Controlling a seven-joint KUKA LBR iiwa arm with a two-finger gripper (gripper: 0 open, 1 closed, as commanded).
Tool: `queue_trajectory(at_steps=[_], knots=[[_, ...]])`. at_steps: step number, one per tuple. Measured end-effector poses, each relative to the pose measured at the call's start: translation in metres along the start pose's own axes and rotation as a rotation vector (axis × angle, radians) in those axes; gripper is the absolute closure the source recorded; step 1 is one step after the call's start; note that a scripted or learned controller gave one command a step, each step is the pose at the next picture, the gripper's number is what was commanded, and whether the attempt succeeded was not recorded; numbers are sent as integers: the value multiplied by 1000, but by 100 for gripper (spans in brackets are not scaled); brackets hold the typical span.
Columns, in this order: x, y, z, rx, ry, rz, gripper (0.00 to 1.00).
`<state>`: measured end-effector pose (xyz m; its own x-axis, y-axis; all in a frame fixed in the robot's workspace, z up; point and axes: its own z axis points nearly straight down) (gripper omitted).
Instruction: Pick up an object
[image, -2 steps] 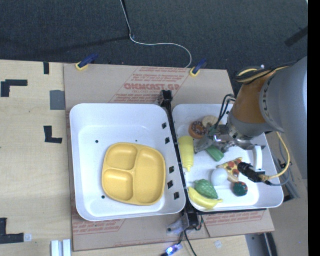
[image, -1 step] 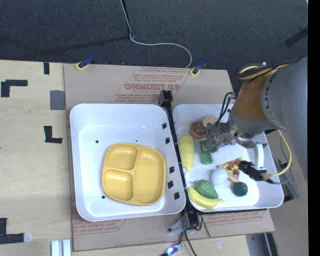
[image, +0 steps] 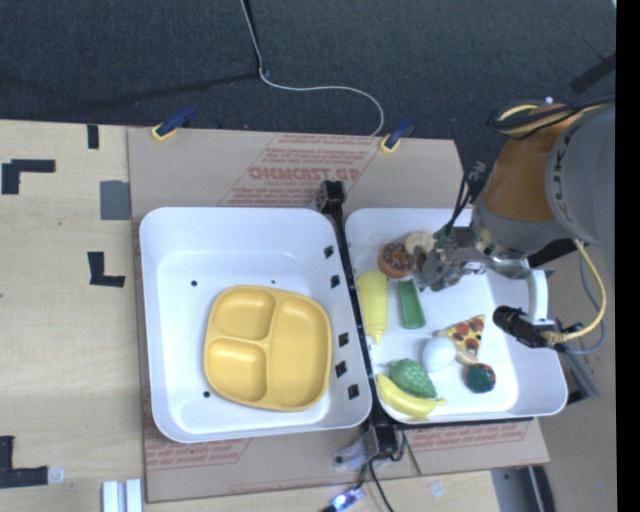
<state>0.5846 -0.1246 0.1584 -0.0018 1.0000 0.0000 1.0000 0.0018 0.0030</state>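
Note:
The right bin (image: 520, 400) holds several toy foods: a brown doughnut (image: 396, 259), a corn cob (image: 373, 304), a green stick (image: 411, 303), a pizza slice (image: 466, 337), a white egg (image: 438, 353), a dark green ball (image: 481, 378), a leafy green piece (image: 411, 377) and a banana (image: 404, 400). My gripper (image: 437, 266) hangs low over the bin's upper part, just right of the doughnut and above the green stick. Nothing shows between its fingers.
The left bin (image: 170, 260) holds a yellow divided plate (image: 268, 346). A black divider (image: 345, 290) runs between the bins. The arm's grey body and orange band (image: 530, 170) fill the upper right. A cable (image: 575, 330) loops by the right bin's edge.

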Motion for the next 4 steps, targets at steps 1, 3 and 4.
queue_trajectory(at_steps=[1,3,4], knots=[[-2,-1,-63,-1,-1,0,100],[42,-19,-61,6,1,-3,100],[86,-54,-71,7,2,-3,100]])
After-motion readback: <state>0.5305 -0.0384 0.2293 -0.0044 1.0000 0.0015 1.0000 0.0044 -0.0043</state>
